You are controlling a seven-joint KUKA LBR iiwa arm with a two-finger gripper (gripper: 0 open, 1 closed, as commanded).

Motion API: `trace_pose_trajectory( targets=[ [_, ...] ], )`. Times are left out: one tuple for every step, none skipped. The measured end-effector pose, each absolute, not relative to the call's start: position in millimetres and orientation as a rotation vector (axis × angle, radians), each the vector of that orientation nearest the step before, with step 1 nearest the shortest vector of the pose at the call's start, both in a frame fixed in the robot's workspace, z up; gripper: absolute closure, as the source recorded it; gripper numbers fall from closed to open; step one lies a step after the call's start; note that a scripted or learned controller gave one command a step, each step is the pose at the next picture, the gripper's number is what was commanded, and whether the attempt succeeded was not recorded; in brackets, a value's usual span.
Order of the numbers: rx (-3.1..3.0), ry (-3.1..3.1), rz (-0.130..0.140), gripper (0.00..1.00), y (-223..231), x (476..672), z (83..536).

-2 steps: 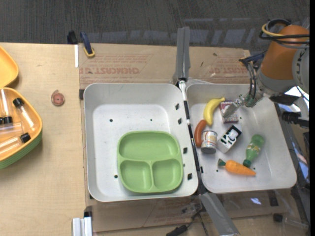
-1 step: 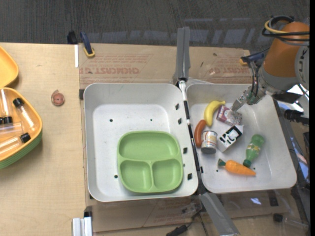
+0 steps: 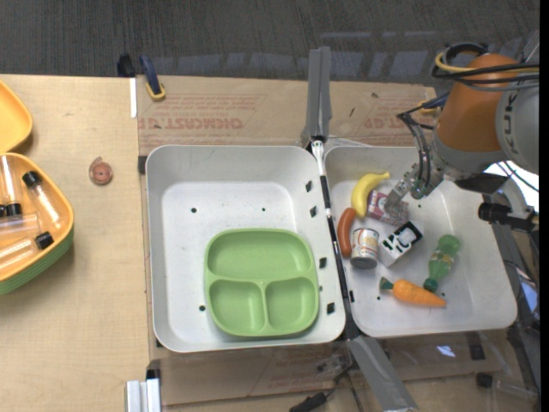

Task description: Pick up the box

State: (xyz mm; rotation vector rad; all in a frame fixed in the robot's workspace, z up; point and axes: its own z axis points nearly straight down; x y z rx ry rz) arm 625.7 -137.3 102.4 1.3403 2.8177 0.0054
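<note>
My gripper (image 3: pixel 397 202) hangs low in the right bin (image 3: pixel 480 316), its tip over the cluster beside the banana (image 3: pixel 369 184). At this slant I cannot tell the state of my jaws, nor whether anything sits between them.

The box (image 3: pixel 401 240) lies just below and right of my tip, near the bin's middle: a small carton, black and white, printed, flat-faced with crisp edges, turned askew. It appears to rest on the bin floor, so I judge the step in hand to be the approach, with the grasp not yet made.

The next move, as I judge it, calls for a short shift toward the box, jaws turned to match two of its parallel faces, then a closing and a straight lift.

Neighbours crowd it: a can (image 3: pixel 365 247), cylindrical and shiny, touches or nearly touches its left side; a reddish sausage shape (image 3: pixel 345 228) lies beyond. A green bottle (image 3: pixel 441 260) and a carrot (image 3: pixel 412 293) lie to its right and below.

The left bin (image 3: pixel 171 178) holds a smooth green plate (image 3: pixel 262 280) with three compartments.
</note>
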Motion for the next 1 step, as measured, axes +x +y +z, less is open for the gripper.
trace_pose_trajectory(
  targets=[
    [1.778, 2.565, 0.014, 1.0, -111.4, 598.8, 102.3]
  ],
)
